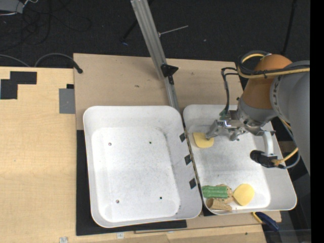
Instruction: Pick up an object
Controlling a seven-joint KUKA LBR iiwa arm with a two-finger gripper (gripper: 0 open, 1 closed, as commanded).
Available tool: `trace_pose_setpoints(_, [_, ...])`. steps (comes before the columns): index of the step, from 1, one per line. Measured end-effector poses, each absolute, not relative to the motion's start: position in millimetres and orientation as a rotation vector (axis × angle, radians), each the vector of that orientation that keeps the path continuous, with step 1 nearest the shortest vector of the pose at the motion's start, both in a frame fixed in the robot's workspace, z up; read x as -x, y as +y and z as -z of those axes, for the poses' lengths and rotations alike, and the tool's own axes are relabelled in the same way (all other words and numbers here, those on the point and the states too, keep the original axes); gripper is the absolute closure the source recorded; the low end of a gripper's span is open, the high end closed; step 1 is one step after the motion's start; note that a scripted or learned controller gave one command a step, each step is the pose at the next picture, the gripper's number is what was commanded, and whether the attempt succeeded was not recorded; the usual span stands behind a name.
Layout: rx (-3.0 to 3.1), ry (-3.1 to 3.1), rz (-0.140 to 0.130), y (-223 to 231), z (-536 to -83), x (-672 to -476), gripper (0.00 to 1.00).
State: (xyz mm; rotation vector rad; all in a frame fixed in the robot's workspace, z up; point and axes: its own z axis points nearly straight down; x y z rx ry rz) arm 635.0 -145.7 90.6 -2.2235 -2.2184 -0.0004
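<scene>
From my seat I have the arm (273, 90) reaching in from the right over the right-hand bin (283, 199), its gripper (218, 129) lowered near the bin's upper left area. Just beside the fingertips lies a pale yellow flat piece (204, 140), close to the divider wall between the two bins. The metal fingers look spread, one toward the piece and one back toward the wrist, with nothing caught between them, so I read the jaws as released; the resolution there is coarse, so I would not swear to the exact gap. I judge the yellow piece to be the target, since the gripper is angled down at it. Its place hard against the wall may be awkward: a finger has little room on that side. The other candidates sit well apart along the bin's near edge: a green object (215, 191), a brownish scrap (220, 204) touching it below, and a round yellow object (244, 194) just beside them. The left-hand bin (101, 118) holds nothing I would go after. Nothing is lifted yet, so the pick remains to be made
</scene>
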Motion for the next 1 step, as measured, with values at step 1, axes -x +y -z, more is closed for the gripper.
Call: trace_pose_setpoints(1, [2.226,-2.219,0.003,-146.6,-103.5,-636.0,1.00])
